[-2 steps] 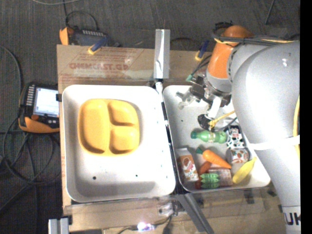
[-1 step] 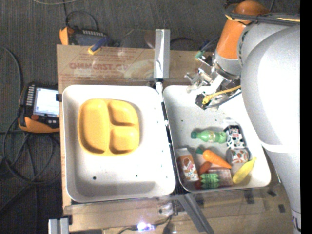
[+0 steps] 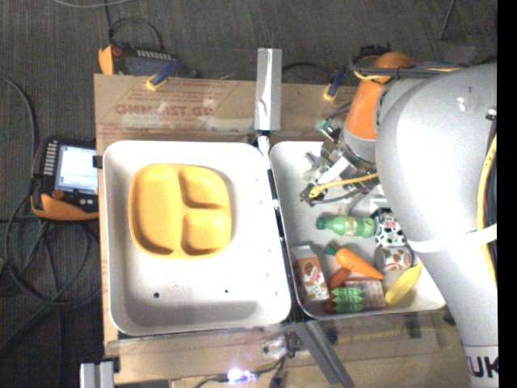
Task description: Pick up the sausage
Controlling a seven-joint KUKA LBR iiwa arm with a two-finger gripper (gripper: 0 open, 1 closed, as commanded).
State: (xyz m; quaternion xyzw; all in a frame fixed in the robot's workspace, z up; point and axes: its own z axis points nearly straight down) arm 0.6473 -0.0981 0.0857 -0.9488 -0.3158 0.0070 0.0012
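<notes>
Two white bins side by side: left bin (image 3: 113, 217) carries a yellow divided tray (image 3: 182, 208), right bin (image 3: 289, 186) carries the clutter.

Sausage (image 3: 338, 279): short red-brown piece low in the right bin, wedged between a printed packet (image 3: 311, 279) and a carrot (image 3: 359, 263), touching or nearly touching both.

Gripper (image 3: 327, 172) sits at that bin's upper end, well apart from the sausage, with a green bottle (image 3: 347, 226) between them. Jaw state: cannot tell from this angle.

Risks, as judged:
- Crowding is the main one. A descent slightly off would close on the carrot or packet instead, or shove the sausage beneath them.
- A short rounded body may also squirt out of a pinch.

Writing:
- Red print on the cardboard (image 3: 161, 107) behind the bins, too faint to read surely.
- "UK" low on the arm (image 3: 436, 176).
- Packet label illegible.
</notes>
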